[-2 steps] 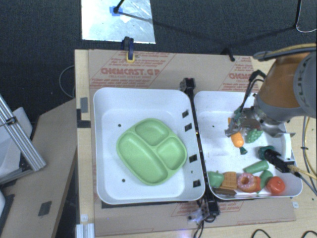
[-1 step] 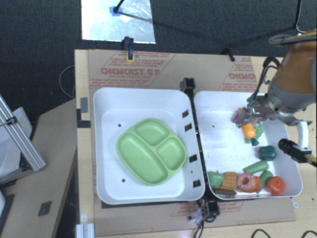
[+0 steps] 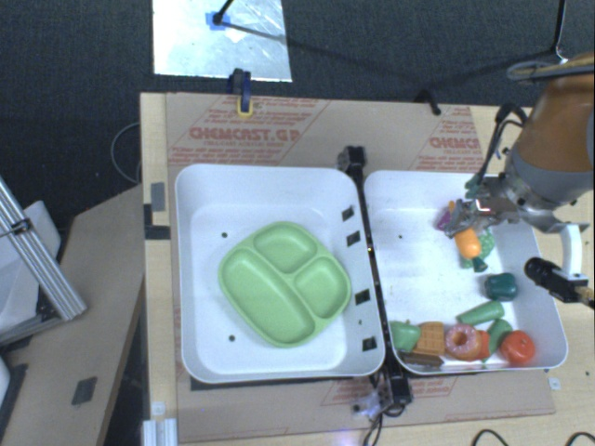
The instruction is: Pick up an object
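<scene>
While the grey arm is reaching in over the right white bin (image 3: 556, 337), its pincer (image 3: 474, 214) is hanging just above a small orange toy with a green end (image 3: 470, 246). I cannot tell its state. The approach step seems in hand; next it needs descending straight onto the toy.

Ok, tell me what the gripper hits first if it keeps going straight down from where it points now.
Probably the orange toy just below the gripper in the right bin; depth is unclear.
</scene>
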You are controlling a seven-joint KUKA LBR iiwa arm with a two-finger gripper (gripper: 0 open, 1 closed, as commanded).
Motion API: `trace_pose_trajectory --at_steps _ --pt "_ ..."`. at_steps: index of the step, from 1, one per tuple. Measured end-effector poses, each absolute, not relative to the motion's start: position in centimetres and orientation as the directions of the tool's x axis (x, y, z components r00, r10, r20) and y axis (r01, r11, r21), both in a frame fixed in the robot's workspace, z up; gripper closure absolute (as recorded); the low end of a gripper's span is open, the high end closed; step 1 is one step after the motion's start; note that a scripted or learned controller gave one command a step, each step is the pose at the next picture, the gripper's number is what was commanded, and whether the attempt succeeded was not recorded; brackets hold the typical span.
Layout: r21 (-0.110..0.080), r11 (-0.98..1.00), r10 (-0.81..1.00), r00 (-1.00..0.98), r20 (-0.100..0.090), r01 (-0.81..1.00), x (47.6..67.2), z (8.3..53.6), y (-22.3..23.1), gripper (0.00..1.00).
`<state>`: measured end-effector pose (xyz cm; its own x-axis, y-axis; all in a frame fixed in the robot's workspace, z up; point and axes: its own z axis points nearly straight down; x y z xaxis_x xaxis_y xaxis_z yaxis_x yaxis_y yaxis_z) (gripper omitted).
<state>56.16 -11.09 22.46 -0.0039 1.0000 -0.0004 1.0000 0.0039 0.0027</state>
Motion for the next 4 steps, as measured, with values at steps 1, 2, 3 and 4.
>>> trace_pose_trajectory --at_steps 1,2,3,4 --pt "0.001 0.007 1.0 -0.007 0.001 1.0 54.9 23.2 -8.3 1.0" --pt "0.001 0.002 1.0 -0.002 0.0 1.0 54.4 21.5 -8.8 1.0" --pt "0.003 0.004 1.0 -0.004 0.0 1.0 53.7 23.3 -8.6 1.0" --pt "0.002 0.006 1.0 -0.006 0.0 1.0 55.0 22.8 -7.6 1.0"
